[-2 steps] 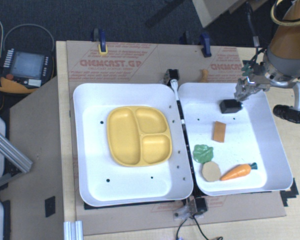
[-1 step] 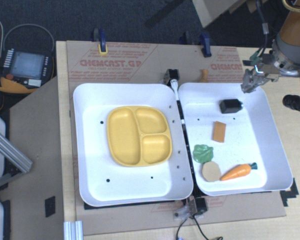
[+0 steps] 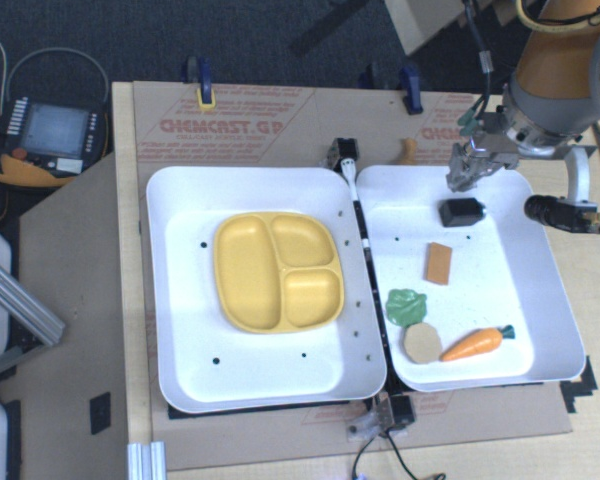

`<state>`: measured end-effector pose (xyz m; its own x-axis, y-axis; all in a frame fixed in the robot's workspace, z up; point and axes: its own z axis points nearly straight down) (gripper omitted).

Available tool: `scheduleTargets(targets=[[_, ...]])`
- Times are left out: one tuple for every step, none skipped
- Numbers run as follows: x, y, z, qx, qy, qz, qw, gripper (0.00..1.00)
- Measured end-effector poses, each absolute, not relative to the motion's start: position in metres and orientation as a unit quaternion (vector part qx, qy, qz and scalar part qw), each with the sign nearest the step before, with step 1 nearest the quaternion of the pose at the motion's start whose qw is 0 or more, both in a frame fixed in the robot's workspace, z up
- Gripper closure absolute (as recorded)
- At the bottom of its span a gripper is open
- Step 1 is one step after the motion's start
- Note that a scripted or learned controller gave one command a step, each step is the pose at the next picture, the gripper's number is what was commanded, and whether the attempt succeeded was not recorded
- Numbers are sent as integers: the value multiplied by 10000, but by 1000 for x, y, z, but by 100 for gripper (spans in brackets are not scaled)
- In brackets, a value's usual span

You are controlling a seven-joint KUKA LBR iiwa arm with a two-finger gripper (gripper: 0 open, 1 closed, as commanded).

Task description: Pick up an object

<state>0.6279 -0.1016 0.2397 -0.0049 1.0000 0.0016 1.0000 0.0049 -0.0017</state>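
Bench (image 3: 280,128): brown board with red lettering, carrying both bins; blue clamps at its far edge.
Left bin (image 3: 180,268): shallow, white, touching the right bin along the middle seam.
Right bin (image 3: 540,278): shallow, white; every place below is told from this bin.
Arm (image 3: 555,63): grey with an orange band, reaching in over the far right corner of the right bin.
Yellow tray (image 3: 277,270): three-compartment plate lying flat in the middle of the left bin, well apart from the right bin's contents.
Gripper (image 3: 465,173): hanging over the far edge of the right bin, just above the black block and not touching it; whether it is spread or clenched I cannot tell from this angle, and nothing is seen held in it.
Carrot (image 3: 476,343): orange with a green tip, lying near the front edge of the right bin, pointing toward the round piece.
Green piece (image 3: 407,306): leafy lump at the left wall of the right bin, touching the round piece below it.
Round piece (image 3: 422,343): tan disc at the front left of the right bin, just beside the carrot's tip.
Orange block (image 3: 438,263): small flat rectangle near the middle of the right bin, apart from the rest.
Black block (image 3: 461,212): small dark piece in the far part of the right bin, between the gripper and the orange block.
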Motion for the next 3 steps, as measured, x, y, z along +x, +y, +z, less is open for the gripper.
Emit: scheduleTargets(targets=[[639, -58, 238, -7054, -7088, -10, -4, 100], [643, -5, 224, -7054, -7088, 6, 16, 100], [661, 45, 222, -7052, -7090, -15, -8, 100]])
